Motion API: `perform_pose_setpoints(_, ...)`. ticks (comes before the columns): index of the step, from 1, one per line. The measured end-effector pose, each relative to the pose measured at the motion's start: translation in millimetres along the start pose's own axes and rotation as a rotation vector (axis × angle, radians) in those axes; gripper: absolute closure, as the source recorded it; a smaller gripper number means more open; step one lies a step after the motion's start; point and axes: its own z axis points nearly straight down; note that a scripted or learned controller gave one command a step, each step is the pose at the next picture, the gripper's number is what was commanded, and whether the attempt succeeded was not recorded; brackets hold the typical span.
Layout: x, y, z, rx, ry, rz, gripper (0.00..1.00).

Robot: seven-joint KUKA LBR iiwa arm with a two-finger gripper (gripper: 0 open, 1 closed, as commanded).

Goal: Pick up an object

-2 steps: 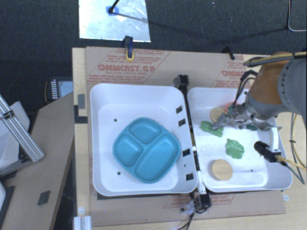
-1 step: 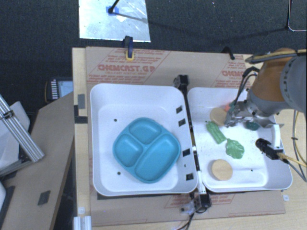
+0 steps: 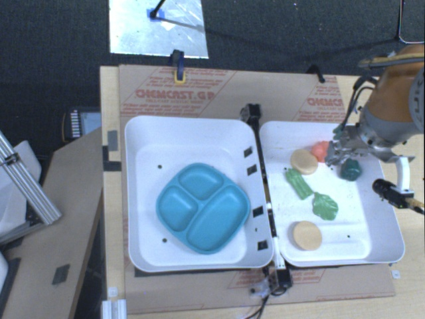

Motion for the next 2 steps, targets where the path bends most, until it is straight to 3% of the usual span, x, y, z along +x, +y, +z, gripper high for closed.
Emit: perform_pose_setpoints(2,3.9,-1.7,-116.4,-0.001,0.0,-0.002,1.0)
